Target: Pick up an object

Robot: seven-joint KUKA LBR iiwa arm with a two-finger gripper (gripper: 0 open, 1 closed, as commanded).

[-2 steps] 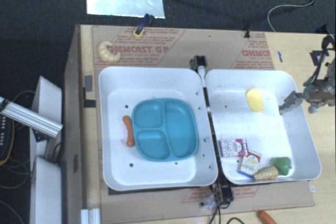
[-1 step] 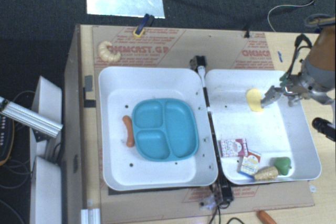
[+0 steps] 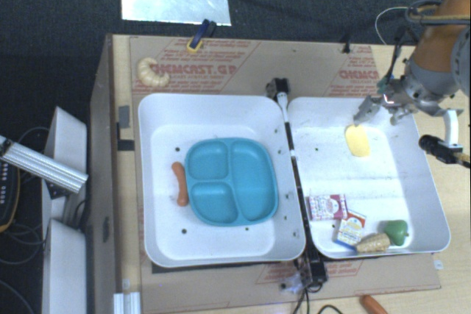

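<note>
My gripper point(image 3: 381, 112) hangs over the back of the right bin point(image 3: 427, 187), its two fingers spread open with nothing between them. A pale yellow soft lump point(image 3: 358, 140) lies just in front of it and slightly to the left, apart from the fingertips. Toward the bin's front lie a pink and white carton point(image 3: 327, 207), a small colourful box point(image 3: 348, 231), a green pepper point(image 3: 397, 232) and a beige piece point(image 3: 372, 243). The left bin point(image 3: 158, 129) holds a blue divided plate point(image 3: 232, 180) and an orange sausage point(image 3: 180, 184).
A black clip point(image 3: 280, 90) sits at the back of the ridge between the bins. A beige curled item point(image 3: 152, 70) and a blue-yellow clamp point(image 3: 199, 36) rest on the cardboard behind the left bin. An orange item point(image 3: 373, 303) lies at the bench's front.
</note>
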